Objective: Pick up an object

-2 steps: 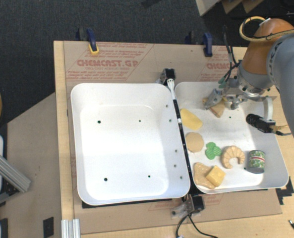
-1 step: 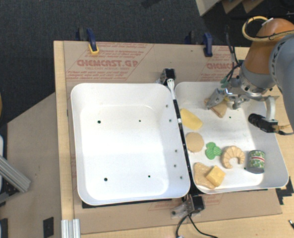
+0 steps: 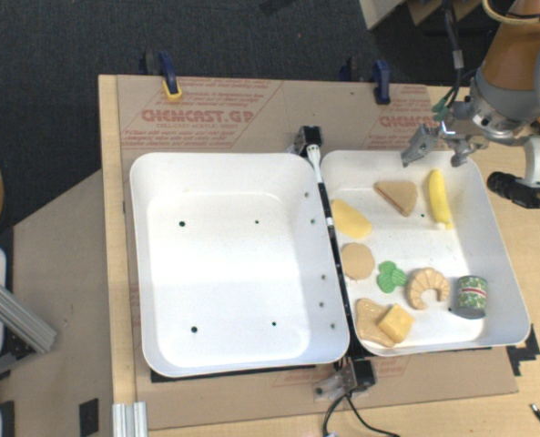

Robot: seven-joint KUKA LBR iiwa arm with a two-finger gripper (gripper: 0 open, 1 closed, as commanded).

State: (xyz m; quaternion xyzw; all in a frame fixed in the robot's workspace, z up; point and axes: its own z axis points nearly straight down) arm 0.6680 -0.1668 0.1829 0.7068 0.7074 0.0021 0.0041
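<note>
Just below the open claw [image 3: 438, 148] – banana [image 3: 439, 197]; apart, ungripped

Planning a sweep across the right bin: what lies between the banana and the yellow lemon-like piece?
In the camera view, the tan wedge lies between the banana and the yellow piece.

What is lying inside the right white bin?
The right bin holds a banana, bread slice, croissant, green toy, small can, cheese wedge and more. The wedge partly covers a tan piece.
</note>
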